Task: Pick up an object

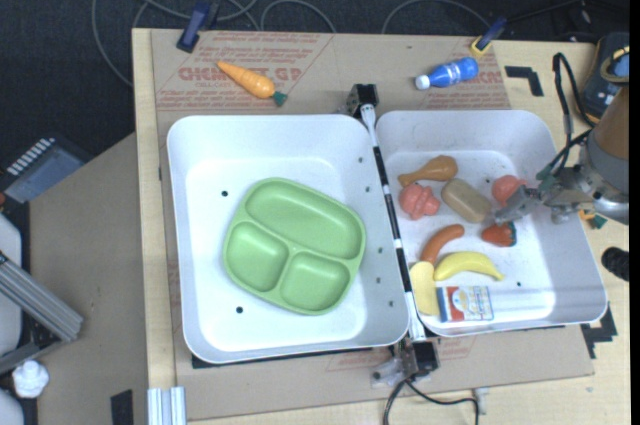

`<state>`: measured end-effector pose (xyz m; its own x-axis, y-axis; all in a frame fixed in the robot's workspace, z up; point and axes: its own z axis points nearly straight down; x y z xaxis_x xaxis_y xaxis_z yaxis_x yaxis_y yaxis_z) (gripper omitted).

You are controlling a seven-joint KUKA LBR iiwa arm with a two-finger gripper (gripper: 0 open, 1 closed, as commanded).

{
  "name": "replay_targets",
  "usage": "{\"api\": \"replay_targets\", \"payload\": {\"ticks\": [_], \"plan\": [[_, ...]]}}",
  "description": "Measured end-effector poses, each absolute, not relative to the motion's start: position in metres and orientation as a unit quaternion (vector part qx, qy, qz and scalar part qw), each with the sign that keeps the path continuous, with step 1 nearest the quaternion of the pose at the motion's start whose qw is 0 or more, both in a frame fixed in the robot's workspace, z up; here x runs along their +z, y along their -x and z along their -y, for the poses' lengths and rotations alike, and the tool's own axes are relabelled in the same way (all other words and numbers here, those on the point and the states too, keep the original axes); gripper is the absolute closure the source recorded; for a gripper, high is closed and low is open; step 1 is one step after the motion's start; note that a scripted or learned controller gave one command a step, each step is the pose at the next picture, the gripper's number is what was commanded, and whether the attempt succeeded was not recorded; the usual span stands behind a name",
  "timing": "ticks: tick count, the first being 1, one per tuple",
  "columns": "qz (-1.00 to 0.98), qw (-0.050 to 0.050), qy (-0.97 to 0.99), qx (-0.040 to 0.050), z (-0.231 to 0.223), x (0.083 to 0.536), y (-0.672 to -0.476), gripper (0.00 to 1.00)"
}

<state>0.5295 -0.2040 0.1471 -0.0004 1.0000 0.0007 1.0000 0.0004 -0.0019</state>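
pincer (512,208) over toy-filled right bin (570,298)

Red block lettering runs across the cardboard sheet (300,63) that lies on the tabletop (150,213), far to the left of the gripper (520,203) and beyond the bins. The toy carrot (250,79) lies across the print, and the slant of the view blurs it. It seems to begin "CHO" and end "GR", but the whole word cannot be made out. A small carton (465,303), just below and to the left of the gripper in the right bin (570,283), bears a blue and red label whose print is too small to read.
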Motion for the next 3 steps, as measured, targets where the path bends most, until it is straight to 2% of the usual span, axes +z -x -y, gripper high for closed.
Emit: {"api": "replay_targets", "payload": {"ticks": [1,2,3], "plan": [[0.707,0.001,0.707,0.0002,0.179,0.084,-0.539,0.0],[0.707,-0.001,0.707,-0.0001,0.18,0.094,-0.539,1.0],[0.708,-0.001,0.706,-0.0016,0.072,0.185,-0.576,1.0]]}}
